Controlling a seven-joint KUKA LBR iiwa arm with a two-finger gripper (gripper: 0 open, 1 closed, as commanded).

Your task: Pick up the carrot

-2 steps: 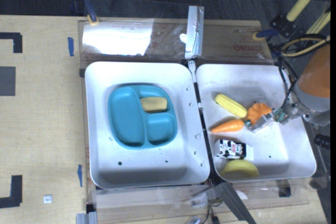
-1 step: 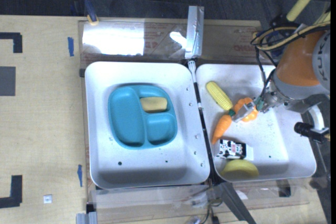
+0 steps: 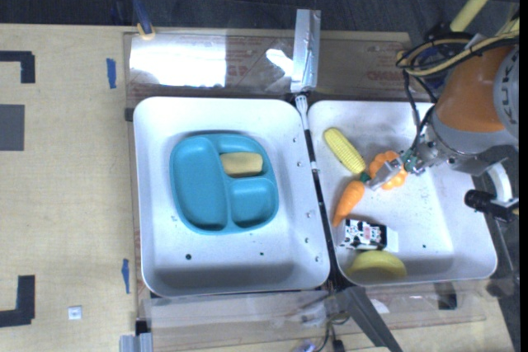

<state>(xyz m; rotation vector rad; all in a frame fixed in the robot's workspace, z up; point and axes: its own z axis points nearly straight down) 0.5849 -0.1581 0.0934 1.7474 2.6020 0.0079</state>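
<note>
The carrot [image 3: 348,200] is orange and lies at a slant in the right bin [image 3: 437,247], left of centre, its thick end pointing up-right. The gripper [image 3: 399,170] has come in from the right and hangs low over the bin, just up-right of the carrot's thick end. A second small orange object [image 3: 384,166] lies right at the gripper's tip, partly covered by it. The carrot itself lies apart from the gripper, on the bin floor.
A yellow corn cob [image 3: 344,150] lies above the carrot. A black-and-white packet [image 3: 365,235] and a yellow-green item [image 3: 378,263] sit below it. The left bin [image 3: 157,177] bears a blue divided plate [image 3: 198,181] with a tan piece [image 3: 242,164] on it.
</note>
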